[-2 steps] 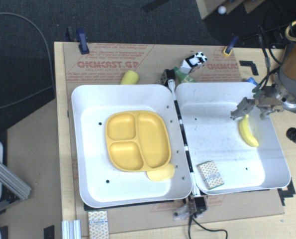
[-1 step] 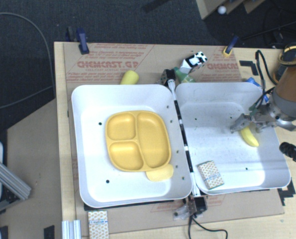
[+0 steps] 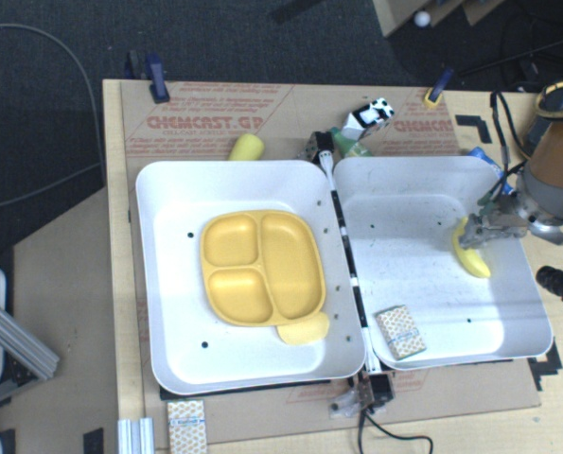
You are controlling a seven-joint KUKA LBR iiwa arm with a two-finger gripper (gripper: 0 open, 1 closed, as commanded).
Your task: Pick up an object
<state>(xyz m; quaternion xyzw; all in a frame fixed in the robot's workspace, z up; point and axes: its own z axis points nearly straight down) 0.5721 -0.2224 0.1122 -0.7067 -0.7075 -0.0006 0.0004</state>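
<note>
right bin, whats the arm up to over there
The arm's tool is down in the right bin, right at the top end of a yellow banana near the bin's right side. A small patterned box lies at the front of that bin. The left bin holds a yellow divided plate.

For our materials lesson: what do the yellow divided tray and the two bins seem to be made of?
Yellow divided tray: probably moulded plastic, matte to satin; one even colour, rounded compartment edges, soft sheen. Left bin and right bin: likely thin formed plastic, smooth and semi-gloss; rounded corners and bright glare patches. Uncertain from one view.
</note>
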